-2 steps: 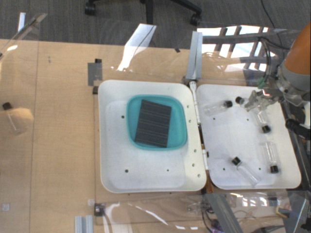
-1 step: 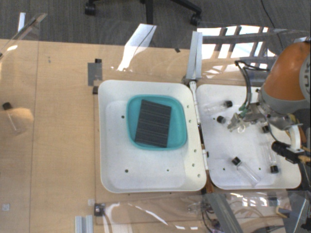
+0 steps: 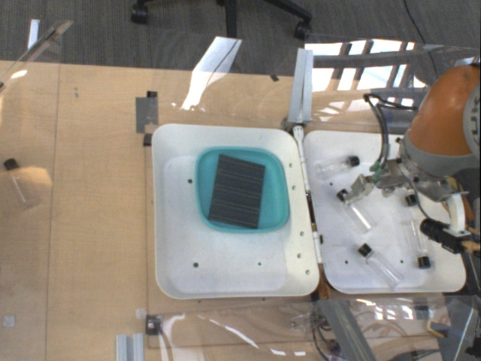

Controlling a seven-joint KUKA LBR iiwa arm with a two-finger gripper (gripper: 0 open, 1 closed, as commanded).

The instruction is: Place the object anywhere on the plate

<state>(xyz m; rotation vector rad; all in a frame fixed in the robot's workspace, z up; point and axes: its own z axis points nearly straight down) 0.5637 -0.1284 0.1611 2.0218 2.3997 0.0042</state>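
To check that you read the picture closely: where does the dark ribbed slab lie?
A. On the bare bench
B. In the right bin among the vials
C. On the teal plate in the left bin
C: the dark ribbed slab rests on the teal plate inside the left bin.

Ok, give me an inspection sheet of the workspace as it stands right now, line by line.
Surface: wooden bench with two shallow white bins side by side, left bin and right bin.
Job's things: teal plate in the left bin, with a dark ribbed rectangular object lying flat on it.
Clutter: several clear vials with black caps scattered in the right bin, e.g. one near its front.
Grippers: gripper over the right bin; too blurred to judge its state.
Cables: black cables run along the arm's wrist.
Surroundings: office chair base on grey carpet behind the bench.
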